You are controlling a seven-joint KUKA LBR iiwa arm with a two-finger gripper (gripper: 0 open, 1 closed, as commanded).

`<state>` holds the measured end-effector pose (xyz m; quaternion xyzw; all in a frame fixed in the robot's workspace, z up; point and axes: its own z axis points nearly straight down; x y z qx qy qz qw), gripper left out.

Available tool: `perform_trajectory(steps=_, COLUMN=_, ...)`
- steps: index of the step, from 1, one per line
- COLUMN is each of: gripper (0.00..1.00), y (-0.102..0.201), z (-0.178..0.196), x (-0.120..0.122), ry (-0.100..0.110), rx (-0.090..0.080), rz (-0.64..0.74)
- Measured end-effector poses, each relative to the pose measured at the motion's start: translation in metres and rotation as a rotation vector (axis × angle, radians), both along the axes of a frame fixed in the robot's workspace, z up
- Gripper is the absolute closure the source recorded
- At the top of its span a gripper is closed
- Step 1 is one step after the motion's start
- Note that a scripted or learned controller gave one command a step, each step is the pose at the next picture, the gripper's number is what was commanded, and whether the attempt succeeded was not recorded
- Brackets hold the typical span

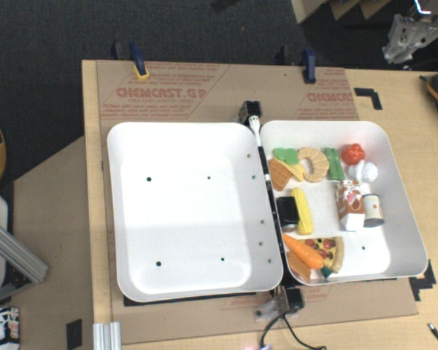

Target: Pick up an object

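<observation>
Two shallow white bins side by side on a flat brown cardboard sheet [204, 86] printed with red lettering, pinned along its top edge by two blue clamps [139, 60]. Left bin [182, 210] smooth, glossy, round-cornered, dotted with four small dark marks. Right bin [398, 217] of the same moulded plastic, crowded with small plastic toy foods in its left and upper parts.

Along the top of that bin: a green leafy piece [285, 154], a tan bread wedge [280, 174] just beneath it, a pale ridged ring [316, 164], a slim green pod [335, 165], a shiny red tomato [352, 153] and a white rounded lump [366, 171].

Lower down, a boxy white and red carton [350, 204] touching a small can [373, 209]. Near the centre wall, a knobbly yellow corn cob [304, 211] lying against a black block [286, 210]. At the lower left corner, an orange tapered carrot [302, 250] beside a triangular pizza slice [331, 251].

In the upper right of the frame, well apart from both bins, a grey metallic gripper [412, 33]; apart or together, cannot tell; nothing seen clamped in it.
</observation>
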<state>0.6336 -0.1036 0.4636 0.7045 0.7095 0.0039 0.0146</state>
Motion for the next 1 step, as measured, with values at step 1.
perform_trajectory(steps=1, gripper=1.0, y=0.0632, z=-0.0922, x=-0.004, ry=0.036, rx=0.018, rz=-0.001)
